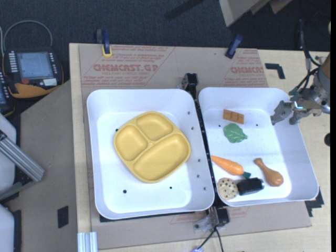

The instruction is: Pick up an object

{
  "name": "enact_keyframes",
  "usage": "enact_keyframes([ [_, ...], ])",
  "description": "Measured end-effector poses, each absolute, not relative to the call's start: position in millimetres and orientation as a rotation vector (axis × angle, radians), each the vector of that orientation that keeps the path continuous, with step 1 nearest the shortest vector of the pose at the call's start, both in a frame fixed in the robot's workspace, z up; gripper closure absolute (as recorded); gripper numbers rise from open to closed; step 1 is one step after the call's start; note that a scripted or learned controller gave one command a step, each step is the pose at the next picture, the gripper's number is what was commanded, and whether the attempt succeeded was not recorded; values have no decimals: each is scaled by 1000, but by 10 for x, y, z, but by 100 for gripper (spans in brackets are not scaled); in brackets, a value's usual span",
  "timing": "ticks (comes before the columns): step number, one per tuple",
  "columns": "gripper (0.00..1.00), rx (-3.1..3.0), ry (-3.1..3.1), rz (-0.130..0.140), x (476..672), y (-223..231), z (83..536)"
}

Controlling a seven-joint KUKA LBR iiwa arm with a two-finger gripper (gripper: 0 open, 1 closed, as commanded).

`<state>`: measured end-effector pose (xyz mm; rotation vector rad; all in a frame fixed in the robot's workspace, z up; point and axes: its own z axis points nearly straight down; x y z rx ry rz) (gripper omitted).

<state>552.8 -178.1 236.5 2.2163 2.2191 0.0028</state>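
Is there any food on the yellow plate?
Empty. The yellow divided plastic plate in the left white bin shows three bare compartments; the toy foods all lie in the right white bin.

Grey metal gripper (286, 114) with two short, blunt grey fingers (276, 114), small teal spot on the gripper body behind them, pale grey wrist housing, thin dark cables looping above the wrist

Two white bins side by side on bench. In left bin (100, 140), yellow divided plate (152, 146). In right bin (299, 146): brown cracker (233, 116), green leaf (234, 133), carrot (227, 165), drumstick (269, 172), cookie (226, 188), black block (249, 186). Gripper (286, 113) above right rim, holding nothing.
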Motion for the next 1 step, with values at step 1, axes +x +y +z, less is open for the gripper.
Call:
enact_keyframes([
  [1, 100, 2218, 2228, 0, 5446, -1193, 2431],
])
